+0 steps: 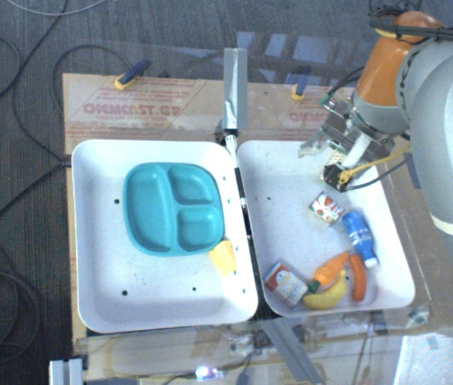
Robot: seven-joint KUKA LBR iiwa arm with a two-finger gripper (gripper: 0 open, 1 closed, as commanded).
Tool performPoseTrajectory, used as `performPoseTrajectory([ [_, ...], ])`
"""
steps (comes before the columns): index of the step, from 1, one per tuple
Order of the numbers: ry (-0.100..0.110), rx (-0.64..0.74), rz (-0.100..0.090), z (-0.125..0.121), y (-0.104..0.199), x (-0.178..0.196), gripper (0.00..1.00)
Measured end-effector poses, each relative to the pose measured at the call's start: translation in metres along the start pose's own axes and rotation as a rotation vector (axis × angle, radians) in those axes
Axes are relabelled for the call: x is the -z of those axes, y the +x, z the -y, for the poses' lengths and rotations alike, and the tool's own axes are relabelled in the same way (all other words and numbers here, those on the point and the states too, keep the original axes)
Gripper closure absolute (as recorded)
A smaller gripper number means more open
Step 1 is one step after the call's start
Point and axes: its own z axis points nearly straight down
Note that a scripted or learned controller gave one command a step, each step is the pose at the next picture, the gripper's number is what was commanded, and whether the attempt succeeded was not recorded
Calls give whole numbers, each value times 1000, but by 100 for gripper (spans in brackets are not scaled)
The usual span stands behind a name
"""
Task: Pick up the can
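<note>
Camera view, looking down at a slant on two white bins side by side. In the right bin (282, 215), a little right of its middle, the can (326, 208): small, red-and-white label, set at an angle to the bin walls. Just beside it, toward the near right corner, a blue bottle (358, 237) lying on its side. Along the near edge, a tight cluster: small printed carton (285, 284), orange carrot (332, 268), yellow banana (328, 295), red sausage (357, 279), with the carrot resting over the banana and the sausage at the right end. Over the far edge of the same bin, the gripper (319, 145), hanging from the grey arm (438, 135) below its orange band, apart from the can. Open or closed: cannot tell from this angle. In the left bin (98, 287), a teal three-compartment plate (170, 207) about the middle. Touching its near right corner, a pale yellow wedge (223, 257), close against the right wall.
</note>
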Motion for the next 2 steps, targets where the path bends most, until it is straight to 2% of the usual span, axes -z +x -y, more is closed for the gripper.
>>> performPoseTrajectory([
  [1,-6,-264,-8,-16,-26,-99,0],
  [2,-3,-410,2,-58,-43,-47,0],
])
